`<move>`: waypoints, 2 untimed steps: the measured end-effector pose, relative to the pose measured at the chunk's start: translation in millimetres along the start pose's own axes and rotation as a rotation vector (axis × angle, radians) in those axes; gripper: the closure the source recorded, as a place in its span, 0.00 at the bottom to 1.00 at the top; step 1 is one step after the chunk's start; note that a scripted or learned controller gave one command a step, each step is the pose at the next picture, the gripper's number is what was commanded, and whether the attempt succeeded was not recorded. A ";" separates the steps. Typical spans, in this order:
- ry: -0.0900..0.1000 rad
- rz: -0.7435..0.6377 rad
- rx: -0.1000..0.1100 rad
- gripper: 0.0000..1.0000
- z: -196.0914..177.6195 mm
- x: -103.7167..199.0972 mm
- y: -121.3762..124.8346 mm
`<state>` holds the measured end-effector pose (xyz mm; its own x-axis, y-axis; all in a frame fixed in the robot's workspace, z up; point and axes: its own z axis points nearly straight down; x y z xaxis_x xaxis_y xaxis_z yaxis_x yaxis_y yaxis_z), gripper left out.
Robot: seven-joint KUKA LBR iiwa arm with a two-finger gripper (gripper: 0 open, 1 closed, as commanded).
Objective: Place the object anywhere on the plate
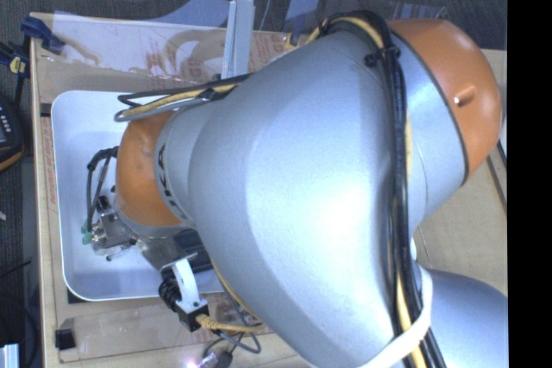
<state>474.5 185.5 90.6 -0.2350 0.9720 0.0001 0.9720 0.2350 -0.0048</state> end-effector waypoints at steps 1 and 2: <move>0.000 -0.198 -0.002 1.00 -76.6 -67.2 -14.8; 0.000 0.070 0.001 1.00 0.0 6.1 1.4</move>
<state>474.4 191.7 90.6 -0.1667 0.9860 0.0000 0.9860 0.1667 -0.0059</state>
